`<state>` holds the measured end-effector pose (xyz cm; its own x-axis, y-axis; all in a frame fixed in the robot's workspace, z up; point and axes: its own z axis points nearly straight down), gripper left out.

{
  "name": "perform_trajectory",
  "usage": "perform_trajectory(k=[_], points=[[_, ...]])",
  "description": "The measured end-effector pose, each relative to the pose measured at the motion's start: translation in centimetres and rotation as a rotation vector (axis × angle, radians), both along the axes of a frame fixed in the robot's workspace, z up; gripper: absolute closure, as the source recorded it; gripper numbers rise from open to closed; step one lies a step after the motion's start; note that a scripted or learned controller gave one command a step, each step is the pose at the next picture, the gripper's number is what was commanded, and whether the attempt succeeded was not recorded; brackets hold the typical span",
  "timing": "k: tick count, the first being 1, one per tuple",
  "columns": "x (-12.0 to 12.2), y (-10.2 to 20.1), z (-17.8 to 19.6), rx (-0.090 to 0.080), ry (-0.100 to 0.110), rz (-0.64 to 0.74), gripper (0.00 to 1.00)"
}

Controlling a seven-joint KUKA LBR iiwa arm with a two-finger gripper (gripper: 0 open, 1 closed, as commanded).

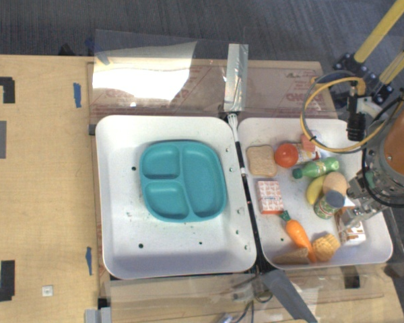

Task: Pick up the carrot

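Note:
The carrot is orange with a small green top. It lies at a slant in the front part of the right bin, between a pink patterned packet and a golden pastry. My gripper hangs low over the right side of that bin, to the right of the carrot and a little behind it. It is close to a cluster of toy food and apart from the carrot. Nothing shows plainly in its grasp.
The left bin holds a teal divided plate. Around the carrot lie a toast slice, a tomato, a green vegetable, a banana, the packet, the pastry and a small carton.

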<state>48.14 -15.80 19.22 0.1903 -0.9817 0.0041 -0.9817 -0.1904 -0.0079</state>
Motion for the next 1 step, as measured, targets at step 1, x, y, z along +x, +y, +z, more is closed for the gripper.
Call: perform_trajectory(k=[1], points=[[-0.07, 0.36, -0.3, 0.006, 0.006, 0.005, 0.0]])
